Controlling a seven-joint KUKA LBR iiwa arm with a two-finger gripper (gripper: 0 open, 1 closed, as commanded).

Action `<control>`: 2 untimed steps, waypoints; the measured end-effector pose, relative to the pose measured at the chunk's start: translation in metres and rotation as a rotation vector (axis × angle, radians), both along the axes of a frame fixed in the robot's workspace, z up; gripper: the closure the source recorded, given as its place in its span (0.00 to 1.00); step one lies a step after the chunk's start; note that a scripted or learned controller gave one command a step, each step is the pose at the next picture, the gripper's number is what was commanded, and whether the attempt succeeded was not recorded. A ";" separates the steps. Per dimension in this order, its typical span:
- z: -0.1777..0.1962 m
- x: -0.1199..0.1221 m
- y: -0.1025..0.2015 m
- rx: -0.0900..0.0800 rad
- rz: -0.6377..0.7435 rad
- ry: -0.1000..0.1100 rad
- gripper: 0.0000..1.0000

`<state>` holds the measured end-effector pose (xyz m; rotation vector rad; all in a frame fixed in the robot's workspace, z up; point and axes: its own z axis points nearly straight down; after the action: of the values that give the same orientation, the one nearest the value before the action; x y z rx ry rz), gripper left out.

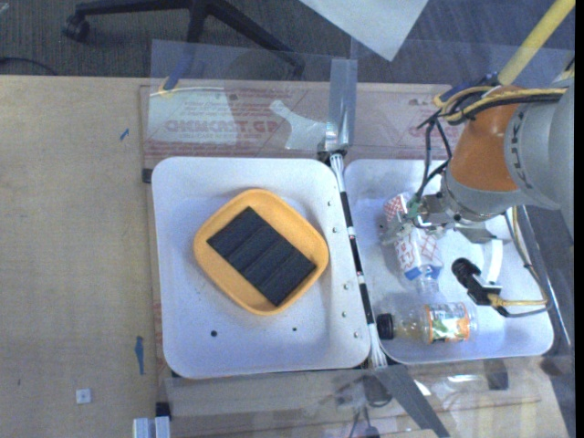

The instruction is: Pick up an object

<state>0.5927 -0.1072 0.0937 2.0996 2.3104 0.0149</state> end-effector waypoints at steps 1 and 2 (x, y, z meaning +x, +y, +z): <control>0.000 -0.023 0.007 0.002 0.018 0.000 0.00; 0.011 -0.023 0.006 0.001 0.017 -0.002 1.00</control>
<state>0.5700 -0.1014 0.1049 2.0796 2.3270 0.0183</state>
